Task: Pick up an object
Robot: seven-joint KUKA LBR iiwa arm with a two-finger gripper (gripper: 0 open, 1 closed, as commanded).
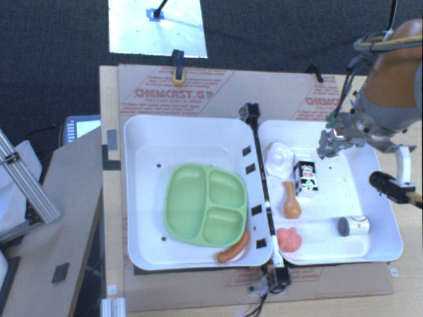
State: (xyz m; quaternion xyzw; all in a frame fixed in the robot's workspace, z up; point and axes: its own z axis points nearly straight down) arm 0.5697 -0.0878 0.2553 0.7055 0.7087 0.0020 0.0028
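The gripper [328,144] hangs over the right bin [380,243]; I can't tell how it's set. Nearest, just left and below it, stands a small black-and-white cow toy [305,177], which looks light, rigid and slick, best pinched across its narrow body.

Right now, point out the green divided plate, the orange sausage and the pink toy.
green divided plate [205,204]: camera view, centre where the dividers meet.
orange sausage [234,249]: camera view, middle of its length.
pink toy [289,240]: camera view, its centre.
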